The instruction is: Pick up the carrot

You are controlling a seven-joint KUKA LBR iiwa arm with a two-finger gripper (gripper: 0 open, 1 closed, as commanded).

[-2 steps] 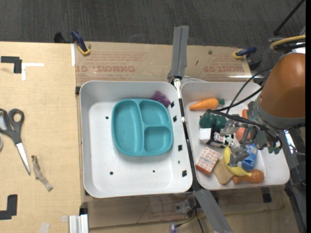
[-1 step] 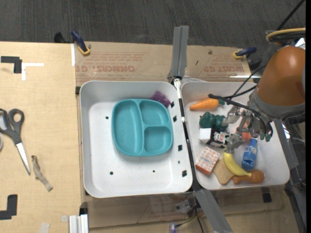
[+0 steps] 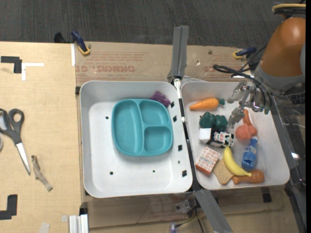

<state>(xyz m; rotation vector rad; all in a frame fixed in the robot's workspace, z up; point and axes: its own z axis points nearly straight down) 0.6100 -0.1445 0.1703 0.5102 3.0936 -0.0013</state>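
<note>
Brown cardboard (image 3: 126, 62) with mirrored, unreadable print underlies both bins. Inside the right bin (image 3: 279, 144), the carrot (image 3: 204, 104) lies crosswise, tip pointing left, green end right. Nearby, the hand (image 3: 241, 105) hovers open, holding nothing.

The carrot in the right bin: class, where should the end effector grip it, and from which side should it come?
Grip the carrot across its thick orange middle, coming down from above. It lies flat and lengthwise near the far wall of the right bin, green top toward the end effector. Its long sides look free, though the dark green toy sits close on the near side.
</note>
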